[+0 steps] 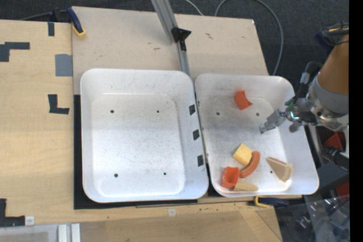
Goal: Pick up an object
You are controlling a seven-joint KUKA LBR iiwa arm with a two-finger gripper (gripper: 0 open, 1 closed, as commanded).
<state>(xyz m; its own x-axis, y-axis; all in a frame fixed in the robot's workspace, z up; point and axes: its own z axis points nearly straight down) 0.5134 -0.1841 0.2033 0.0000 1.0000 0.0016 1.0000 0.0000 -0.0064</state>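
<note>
Holding 6 food pcs, right bin (295, 93), 2 bins

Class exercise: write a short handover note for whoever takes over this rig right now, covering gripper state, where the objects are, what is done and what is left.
Gripper: over the right bin, near its right wall, holding nothing visible.
Objects, all in the right bin: orange block toward the back; yellow block, sausage, red cup, cone and tan wedge near the front.
Done: nothing picked.
Left: grasp and lift one object.
</note>
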